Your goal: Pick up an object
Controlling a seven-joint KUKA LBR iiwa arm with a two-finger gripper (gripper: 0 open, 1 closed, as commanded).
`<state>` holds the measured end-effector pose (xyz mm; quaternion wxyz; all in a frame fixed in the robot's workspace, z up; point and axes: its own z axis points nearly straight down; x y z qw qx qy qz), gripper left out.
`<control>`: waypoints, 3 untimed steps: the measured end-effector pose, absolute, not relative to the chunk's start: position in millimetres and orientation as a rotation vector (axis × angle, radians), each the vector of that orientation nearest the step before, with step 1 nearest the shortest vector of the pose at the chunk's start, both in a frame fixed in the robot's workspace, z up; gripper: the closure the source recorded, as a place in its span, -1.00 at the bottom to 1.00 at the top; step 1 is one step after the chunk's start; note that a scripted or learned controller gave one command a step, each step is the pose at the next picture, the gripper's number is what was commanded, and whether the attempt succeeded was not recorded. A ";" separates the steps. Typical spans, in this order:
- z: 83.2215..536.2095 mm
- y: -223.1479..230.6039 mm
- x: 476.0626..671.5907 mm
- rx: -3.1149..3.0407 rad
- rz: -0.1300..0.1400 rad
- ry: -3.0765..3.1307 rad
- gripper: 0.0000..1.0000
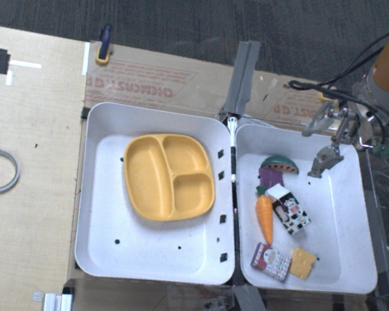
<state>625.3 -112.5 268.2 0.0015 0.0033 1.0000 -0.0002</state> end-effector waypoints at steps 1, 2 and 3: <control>108.5 -126.6 645.1 0.305 0.000 3.124 -1.00; 92.4 -97.8 602.7 0.613 -0.001 3.079 -1.00; 102.9 -98.9 556.8 1.319 -0.003 2.847 -1.00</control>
